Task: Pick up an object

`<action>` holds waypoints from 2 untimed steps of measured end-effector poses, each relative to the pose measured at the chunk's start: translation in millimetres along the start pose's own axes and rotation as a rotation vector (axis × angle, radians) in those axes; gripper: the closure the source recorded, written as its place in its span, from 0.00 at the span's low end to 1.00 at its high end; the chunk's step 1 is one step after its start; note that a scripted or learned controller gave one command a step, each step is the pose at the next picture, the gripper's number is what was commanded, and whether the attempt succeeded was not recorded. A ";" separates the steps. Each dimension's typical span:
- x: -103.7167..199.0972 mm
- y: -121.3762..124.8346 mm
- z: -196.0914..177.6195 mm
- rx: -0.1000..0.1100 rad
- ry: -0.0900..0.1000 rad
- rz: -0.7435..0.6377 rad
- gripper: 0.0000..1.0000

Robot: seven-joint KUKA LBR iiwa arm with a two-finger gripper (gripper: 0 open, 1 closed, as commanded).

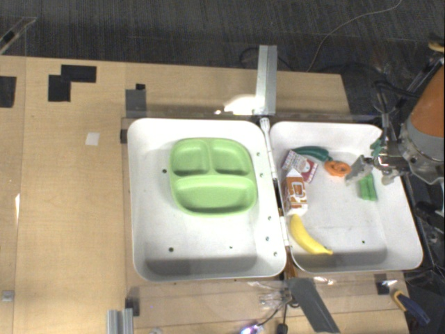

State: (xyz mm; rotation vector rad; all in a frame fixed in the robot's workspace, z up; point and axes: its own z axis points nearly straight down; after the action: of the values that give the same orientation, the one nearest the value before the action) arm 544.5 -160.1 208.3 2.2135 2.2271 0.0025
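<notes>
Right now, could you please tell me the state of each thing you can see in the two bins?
Green divided plate: right side up, flat in the left bin.
Banana: lying flat in the right bin, near its left wall.
Snack packets: lying flat, overlapping.
Orange piece: resting loose.
Green block: lying just below the gripper.

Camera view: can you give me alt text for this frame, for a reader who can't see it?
The arm reaches from the right over the right bin, its gripper above a green block. That bin also holds a banana, snack packets and an orange piece; the left bin holds a green divided plate.
</notes>
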 end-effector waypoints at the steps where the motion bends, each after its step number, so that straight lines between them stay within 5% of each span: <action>1: -14.6 56.8 32.9 -0.001 -0.001 -0.076 0.00; 2: -42.4 70.3 111.6 -0.004 -0.002 -0.097 0.00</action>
State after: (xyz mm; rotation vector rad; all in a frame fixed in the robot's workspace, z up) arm 615.3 -202.1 96.9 2.1000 2.3283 0.0054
